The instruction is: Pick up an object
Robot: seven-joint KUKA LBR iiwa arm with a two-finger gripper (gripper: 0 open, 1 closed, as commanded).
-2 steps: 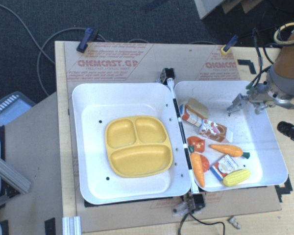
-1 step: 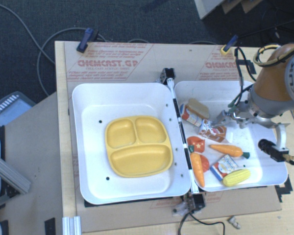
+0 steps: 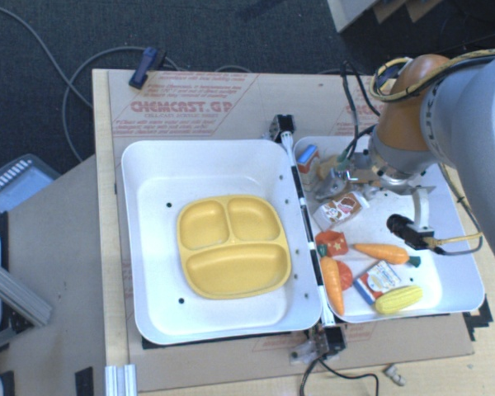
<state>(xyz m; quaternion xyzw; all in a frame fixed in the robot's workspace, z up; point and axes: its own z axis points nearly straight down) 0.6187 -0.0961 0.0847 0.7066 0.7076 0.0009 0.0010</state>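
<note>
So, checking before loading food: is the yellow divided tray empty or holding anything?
Empty. The yellow divided tray lies flat in the left bin; all three compartments show bare yellow plastic.

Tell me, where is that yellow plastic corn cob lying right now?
The yellow plastic corn cob lies in the right-hand white bin, near its front edge in the camera view, beside a small red and white packet and below an orange toy carrot.

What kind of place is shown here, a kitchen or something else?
Probably a robotics lab bench, not a kitchen: a grey arm reaches over two white bins, the food is toys like a carrot and corn, and loose cables cross the carpet.
</note>
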